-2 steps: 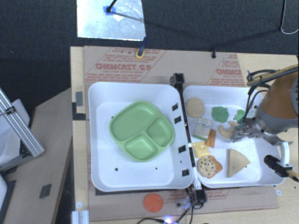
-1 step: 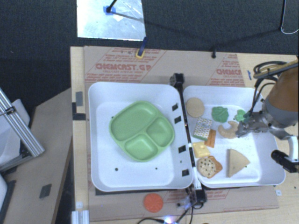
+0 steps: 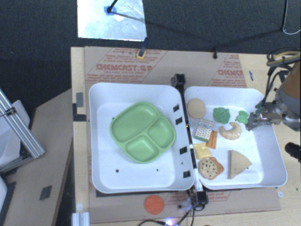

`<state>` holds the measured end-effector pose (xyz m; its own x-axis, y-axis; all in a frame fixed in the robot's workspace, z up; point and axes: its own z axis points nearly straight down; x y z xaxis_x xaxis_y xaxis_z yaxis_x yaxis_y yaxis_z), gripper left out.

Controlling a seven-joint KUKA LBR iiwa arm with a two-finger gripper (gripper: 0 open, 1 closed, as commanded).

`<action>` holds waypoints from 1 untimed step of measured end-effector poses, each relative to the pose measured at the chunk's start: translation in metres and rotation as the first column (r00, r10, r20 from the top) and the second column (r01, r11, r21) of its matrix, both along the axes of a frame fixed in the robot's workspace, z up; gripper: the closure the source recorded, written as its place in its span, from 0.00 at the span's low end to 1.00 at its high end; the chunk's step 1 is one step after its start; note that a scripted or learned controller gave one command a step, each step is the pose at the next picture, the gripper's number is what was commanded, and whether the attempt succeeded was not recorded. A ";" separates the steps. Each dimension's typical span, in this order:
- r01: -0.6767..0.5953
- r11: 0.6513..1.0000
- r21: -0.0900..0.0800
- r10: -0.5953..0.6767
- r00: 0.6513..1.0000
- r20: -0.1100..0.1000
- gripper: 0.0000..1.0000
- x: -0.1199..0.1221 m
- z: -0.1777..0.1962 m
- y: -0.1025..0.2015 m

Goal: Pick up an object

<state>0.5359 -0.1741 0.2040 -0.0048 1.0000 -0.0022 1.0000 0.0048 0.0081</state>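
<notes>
1. Where the arm (image 3: 290, 94) reaches in from the right, the tool (image 3: 254, 120) is seen over the right edge of the right bin (image 3: 273, 147), just beside a small green piece (image 3: 242, 117); whether anything is gripped cannot be told.
2. Toy food is spread through the right bin: a round tan bun (image 3: 196, 108) at the upper left, a green leafy piece (image 3: 221, 114) beside it, and a curved pale croissant (image 3: 231, 132) just below that, near the tool.
3. Further left a checkered cracker (image 3: 204, 129) is found, with an orange wedge (image 3: 212, 139) touching it and a yellow cheese slice (image 3: 202, 150) below.
4. A brown speckled cookie (image 3: 209, 168) and a tan triangular sandwich slice (image 3: 238, 164) lie near the front wall.
5. The croissant and the small green piece are crowded close to the tool, the remaining pieces being set well apart from it.
6. A light green divided plate (image 3: 142, 132), smooth and of three compartments, is held in the left bin (image 3: 101, 126).
7. Red lettering is printed on the brown board (image 3: 122, 67) under the bins; "CHEMCAST" can be read, mirrored at the right.
8. An orange disc (image 3: 154, 204) lies on the bench (image 3: 56, 140) in front of the bins, and a shiny foil sheet (image 3: 113, 13) lies beyond.
</notes>
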 end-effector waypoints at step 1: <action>0.000 1.000 0.001 0.000 1.000 -0.004 1.00 0.001 0.022 0.000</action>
